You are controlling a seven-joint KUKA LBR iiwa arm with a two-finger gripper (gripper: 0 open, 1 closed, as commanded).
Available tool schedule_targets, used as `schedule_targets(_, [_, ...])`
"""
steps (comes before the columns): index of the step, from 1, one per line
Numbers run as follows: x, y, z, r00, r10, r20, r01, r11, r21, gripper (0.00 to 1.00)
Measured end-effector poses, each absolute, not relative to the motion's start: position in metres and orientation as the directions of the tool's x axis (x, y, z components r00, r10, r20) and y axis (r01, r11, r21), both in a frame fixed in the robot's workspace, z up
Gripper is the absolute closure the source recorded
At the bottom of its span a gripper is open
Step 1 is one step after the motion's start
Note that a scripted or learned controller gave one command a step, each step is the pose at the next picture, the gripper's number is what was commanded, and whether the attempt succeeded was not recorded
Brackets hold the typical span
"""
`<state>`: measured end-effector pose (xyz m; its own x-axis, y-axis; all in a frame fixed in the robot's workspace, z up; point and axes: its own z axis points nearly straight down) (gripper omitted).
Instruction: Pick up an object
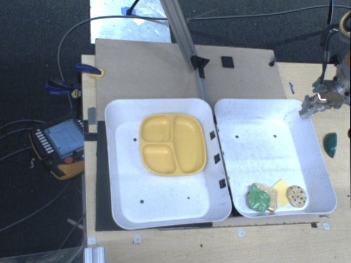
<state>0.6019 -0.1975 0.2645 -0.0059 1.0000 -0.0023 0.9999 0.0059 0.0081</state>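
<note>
Three small items, a green leaf [258, 198], a yellow wedge [281, 191] and a cookie [296, 195], cluster touching in the right bin's [263, 147] near corner. The gripper [310, 107] (grip state impossible to tell) sits at that bin's far right corner, well apart from them.

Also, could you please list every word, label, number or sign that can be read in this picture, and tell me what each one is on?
No text can be read in this view.
The blue-screened device left of the bins may carry markings, but they are too small and blurred to read.
The yellow divided plate, the white bins and the toy foods, including the cookie, show no lettering.
</note>
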Motion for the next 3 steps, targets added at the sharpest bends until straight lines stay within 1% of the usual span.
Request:
schedule_targets(1, [0.591,-0.148,0.253,-0.009,1.0,0.001,1.0,0.009,0.001,1.0])
schedule_targets(2, [0.589,-0.092,0.26,-0.011,1.0,0.002,1.0,0.011,0.002,1.0])
schedule_targets(3, [0.587,-0.027,0.255,-0.012,1.0,0.002,1.0,0.012,0.0,1.0])
